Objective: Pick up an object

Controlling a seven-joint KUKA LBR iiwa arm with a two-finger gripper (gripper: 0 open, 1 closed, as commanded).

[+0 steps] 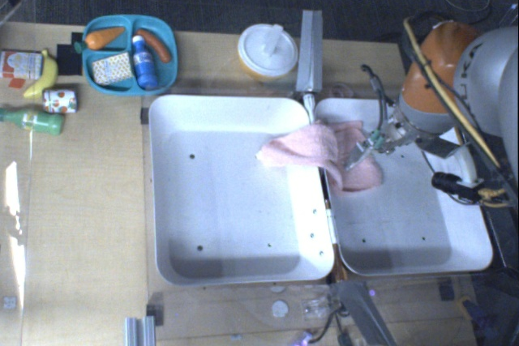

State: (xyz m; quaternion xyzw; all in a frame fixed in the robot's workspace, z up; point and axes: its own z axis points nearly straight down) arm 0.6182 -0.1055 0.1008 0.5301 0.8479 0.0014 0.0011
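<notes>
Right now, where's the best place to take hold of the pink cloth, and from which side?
Probably the bunched end of the pink cloth in the right bin, from above: it lies draped across the divider between the bins, and that lump beside the gripper gives more to pinch than the flat end.

The bench is a pale wooden top, bare along its left side. Two shallow white bins sit on it side by side, the left bin larger and the right bin touching it along the middle edge. At the far left stands a blue divided plate with toy food in its sections. Left of the plate lie a small carton, a banana, a little can and a green bottle on its side, all close together. A round white lidded tub sits at the far edge, just beyond the left bin.
</notes>
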